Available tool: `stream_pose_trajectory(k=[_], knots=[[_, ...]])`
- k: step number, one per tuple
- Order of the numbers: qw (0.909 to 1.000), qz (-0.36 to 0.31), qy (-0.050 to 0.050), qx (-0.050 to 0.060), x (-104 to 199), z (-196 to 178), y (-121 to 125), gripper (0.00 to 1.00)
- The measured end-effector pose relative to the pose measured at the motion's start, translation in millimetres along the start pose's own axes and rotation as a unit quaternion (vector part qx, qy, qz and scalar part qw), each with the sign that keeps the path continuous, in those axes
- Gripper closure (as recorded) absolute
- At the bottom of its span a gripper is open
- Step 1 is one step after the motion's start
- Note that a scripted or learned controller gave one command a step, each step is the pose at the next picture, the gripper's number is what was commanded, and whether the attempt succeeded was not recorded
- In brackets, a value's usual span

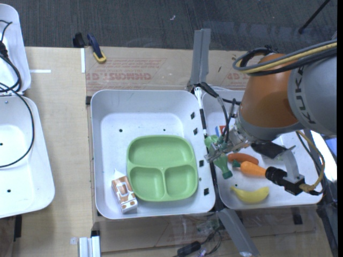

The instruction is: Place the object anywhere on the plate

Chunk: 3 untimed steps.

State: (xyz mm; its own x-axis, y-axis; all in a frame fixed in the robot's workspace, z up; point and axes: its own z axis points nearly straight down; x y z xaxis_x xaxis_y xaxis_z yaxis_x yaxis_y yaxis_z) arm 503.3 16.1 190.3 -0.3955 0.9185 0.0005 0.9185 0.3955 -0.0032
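A green three-compartment plate [161, 167] lies in the left bin [107, 143] with nothing on it. My gripper [220, 150] is low at the left edge of the right bin [284, 199], under the orange wrist. It hangs among some green toy pieces [223, 168]. Two orange carrots [252, 168] lie just to its right. A yellow banana [250, 193] rests near the front of that bin. The wrist hides what lies directly beneath it.
A small orange-and-white carton [124, 194] stands in the left bin's front left corner, beside the plate. A small red and blue item [221, 130] sits near the divider between the bins. Another white tray [21, 159] with black cables stands far left.
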Motion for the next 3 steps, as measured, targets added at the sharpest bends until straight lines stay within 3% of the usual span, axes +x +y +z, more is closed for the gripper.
stream_pose_trajectory(k=[1, 2, 3], knots=[[1.0, 0.0, 0.0, 0.0, -0.1, 0.0, 0.0, 0.0], [1.0, 0.002, 0.0, 0.0, -1.5, -8.2, 0.5, 1.0], [0.9997, 0.023, 0.0, 0.0, -11.3, -0.1, -33.2, 1.0]])
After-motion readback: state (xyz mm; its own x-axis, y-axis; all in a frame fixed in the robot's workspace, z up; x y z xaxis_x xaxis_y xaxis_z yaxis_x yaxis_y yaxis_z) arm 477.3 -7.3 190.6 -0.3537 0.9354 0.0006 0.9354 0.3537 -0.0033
